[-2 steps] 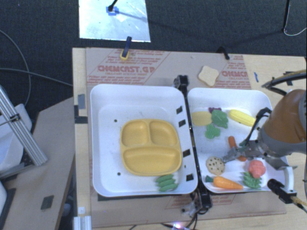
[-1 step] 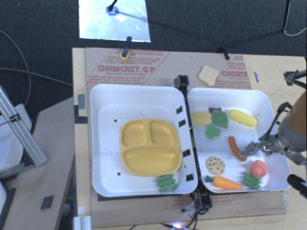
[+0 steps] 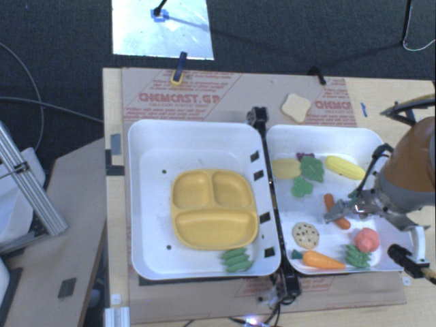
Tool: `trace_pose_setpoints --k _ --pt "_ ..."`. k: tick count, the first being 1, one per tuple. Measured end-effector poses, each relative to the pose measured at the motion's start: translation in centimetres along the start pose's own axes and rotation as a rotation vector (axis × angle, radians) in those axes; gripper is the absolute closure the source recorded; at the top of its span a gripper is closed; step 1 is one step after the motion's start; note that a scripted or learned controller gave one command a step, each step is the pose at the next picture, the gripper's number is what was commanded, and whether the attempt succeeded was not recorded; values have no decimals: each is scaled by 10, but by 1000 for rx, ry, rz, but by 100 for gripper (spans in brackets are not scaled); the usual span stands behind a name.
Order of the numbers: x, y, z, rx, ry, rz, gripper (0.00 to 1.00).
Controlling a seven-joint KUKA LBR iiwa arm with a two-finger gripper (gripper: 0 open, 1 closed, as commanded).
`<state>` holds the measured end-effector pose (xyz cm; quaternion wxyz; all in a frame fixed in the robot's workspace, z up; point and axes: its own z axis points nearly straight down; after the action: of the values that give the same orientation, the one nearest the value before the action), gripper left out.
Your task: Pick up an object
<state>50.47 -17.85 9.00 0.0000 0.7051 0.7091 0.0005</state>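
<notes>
Orange sausage (image 3: 335, 212): long axis runs upper-left to lower-right, beneath claw (image 3: 338, 214) | claw opening: cannot tell | desk (image 3: 204, 90) print: "CHEMCAST GP"

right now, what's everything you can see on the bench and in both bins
divided plate: 1, yellow, middle of left bin
pea pods: 1 bunch, green, left bin, front edge near the divider
left bin: 1, white, bench left
right bin: 1, white, bench right
corn cob: 1, yellow, right bin, back
yellow piece: 1, yellow, right bin, back left
broccoli pieces: 2, green, right bin, beside the yellow piece
sausage: 1, orange-red, right bin centre, at the gripper
cookie: 1, tan with dark chips, right bin front
carrot: 1, orange, right bin front edge
pink fruit: 1, right bin front right
leafy green: 1, green, below the pink fruit
bread slice: 1, tan, on the bench behind the right bin
gripper: 1, grey, over the sausage
</notes>
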Motion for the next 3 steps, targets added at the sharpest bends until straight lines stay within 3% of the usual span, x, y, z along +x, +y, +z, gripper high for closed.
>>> trace_pose_setpoints --k 1,2,3 --pt "15 20 6 -2 -1 -1 0" --pt "1 -20 6 2 -1 7 0" --pt "-30 -18 5 -2 -3 7 0"
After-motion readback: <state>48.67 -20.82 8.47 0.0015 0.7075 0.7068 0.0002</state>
